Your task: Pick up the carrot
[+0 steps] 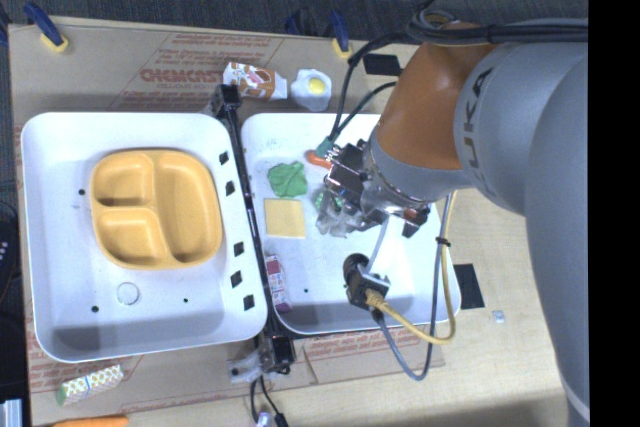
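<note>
The carrot (318, 157) shows as a small orange piece in the right bin (310, 307), just past the green lettuce leaf (288, 178); most of it is hidden under the wrist. My gripper (334, 211) hangs low over the middle of the right bin, slightly nearer the front than the carrot and right of the yellow cheese slice (285, 217). Nothing can be made out held in it.
A yellow divided plate (155, 205) lies in the left bin (50, 315). A small packet (276, 281) rests by the right bin's left wall. On the cardboard behind the bins stand a small carton (250, 80) and a toy egg (312, 88).
</note>
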`<state>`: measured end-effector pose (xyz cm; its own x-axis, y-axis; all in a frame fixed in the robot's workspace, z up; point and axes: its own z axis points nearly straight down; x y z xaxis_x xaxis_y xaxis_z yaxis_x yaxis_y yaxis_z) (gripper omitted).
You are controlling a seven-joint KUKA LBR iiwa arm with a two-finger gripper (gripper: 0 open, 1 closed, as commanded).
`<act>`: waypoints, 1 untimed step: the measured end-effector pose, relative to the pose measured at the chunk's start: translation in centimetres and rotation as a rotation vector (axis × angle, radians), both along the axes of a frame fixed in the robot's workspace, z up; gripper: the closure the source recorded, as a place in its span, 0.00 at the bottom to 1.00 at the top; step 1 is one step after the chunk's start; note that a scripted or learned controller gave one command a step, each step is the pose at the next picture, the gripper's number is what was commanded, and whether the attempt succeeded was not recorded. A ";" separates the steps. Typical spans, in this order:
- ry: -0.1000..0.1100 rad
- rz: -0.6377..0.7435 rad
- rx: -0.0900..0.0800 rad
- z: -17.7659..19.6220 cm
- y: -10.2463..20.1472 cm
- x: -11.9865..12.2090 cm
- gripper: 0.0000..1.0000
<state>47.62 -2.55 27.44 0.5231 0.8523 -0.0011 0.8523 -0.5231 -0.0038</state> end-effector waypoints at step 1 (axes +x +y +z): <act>0.004 -0.134 0.000 -8.4 4.3 -0.1 1.00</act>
